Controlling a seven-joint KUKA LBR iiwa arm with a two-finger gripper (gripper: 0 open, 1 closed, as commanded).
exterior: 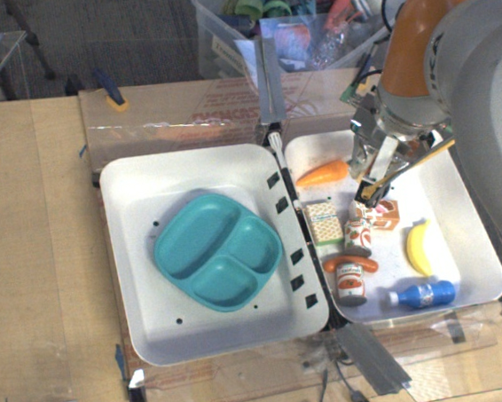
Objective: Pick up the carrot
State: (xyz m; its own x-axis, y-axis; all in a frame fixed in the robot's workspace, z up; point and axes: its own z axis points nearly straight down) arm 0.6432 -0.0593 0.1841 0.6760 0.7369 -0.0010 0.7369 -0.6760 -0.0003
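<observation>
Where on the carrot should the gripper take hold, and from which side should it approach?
Judging by its pose, grip the carrot at its thick middle, coming from above with the fingers across its short width. It lies flat, roughly left-right, near the right bin's back left corner. The gripper hangs beside its right end.

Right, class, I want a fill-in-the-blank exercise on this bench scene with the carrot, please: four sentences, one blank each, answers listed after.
1. The carrot lies in the ___ bin as the camera sees it.
2. The teal plate has ___ compartments.
3. The end effector hangs just to the ___ of the carrot in the camera view.
4. The fruit beside the blue bottle is a ___.

Answers: right; three; right; banana
</observation>
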